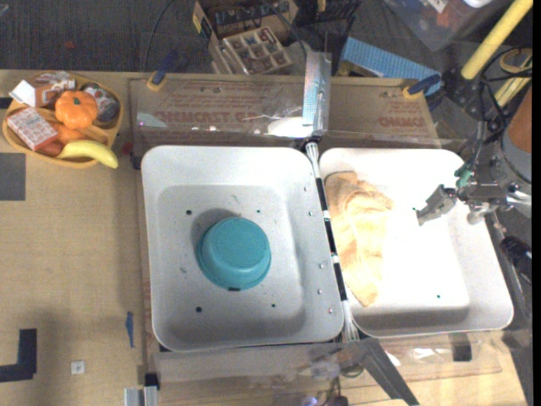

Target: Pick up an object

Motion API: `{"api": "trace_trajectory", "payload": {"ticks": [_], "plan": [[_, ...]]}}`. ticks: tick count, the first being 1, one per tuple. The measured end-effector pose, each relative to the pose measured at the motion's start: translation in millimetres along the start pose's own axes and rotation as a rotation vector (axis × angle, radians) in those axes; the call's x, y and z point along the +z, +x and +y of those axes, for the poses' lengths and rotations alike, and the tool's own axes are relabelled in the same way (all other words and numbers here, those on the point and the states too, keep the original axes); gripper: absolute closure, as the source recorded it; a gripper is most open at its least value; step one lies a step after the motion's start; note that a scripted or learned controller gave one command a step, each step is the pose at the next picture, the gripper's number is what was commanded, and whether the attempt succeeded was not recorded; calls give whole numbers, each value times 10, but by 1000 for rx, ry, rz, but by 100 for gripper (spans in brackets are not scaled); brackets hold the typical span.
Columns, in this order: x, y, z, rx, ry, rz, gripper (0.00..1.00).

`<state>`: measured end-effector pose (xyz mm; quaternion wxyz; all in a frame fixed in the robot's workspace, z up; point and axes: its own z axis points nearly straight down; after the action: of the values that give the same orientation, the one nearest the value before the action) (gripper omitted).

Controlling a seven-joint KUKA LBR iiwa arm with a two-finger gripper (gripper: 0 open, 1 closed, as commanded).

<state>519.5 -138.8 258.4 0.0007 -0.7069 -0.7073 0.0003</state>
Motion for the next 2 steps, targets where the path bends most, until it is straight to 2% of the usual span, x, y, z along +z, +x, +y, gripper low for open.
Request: {"api": "trace_trajectory", "payload": {"ticks": [1, 2], "plan": [[514, 70, 840, 59, -4, -2, 0], [1535, -26, 847, 392, 2, 1, 0]]}}
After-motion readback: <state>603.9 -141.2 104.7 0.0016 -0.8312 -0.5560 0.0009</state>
